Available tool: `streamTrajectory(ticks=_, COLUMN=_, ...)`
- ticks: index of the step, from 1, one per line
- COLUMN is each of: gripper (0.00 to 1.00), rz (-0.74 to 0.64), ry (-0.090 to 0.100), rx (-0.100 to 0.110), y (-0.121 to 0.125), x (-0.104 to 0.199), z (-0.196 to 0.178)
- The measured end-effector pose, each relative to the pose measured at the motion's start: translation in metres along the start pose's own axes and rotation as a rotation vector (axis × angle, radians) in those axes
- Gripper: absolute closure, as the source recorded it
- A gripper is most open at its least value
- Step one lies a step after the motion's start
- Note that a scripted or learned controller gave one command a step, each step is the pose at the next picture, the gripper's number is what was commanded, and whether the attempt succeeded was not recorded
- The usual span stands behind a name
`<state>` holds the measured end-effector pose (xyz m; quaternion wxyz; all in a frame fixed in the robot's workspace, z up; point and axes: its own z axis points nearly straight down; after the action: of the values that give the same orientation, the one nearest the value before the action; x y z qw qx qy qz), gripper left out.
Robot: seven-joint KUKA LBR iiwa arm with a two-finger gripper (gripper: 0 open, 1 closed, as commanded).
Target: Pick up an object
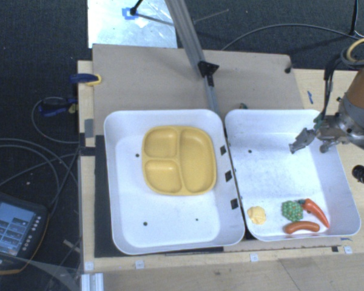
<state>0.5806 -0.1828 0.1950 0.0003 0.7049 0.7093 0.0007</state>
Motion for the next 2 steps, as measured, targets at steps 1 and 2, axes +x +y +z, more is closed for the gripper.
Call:
streamTrajectory(ticks=1, gripper=0.0, rz=0.0, ry=0.0, rx=0.0, y=0.0, x=0.0, z=0.0)
streamTrajectory(ticks=2, gripper=0.0, rz=0.004, ry=0.0, rx=0.003, y=-0.003, x=0.002, z=0.042)
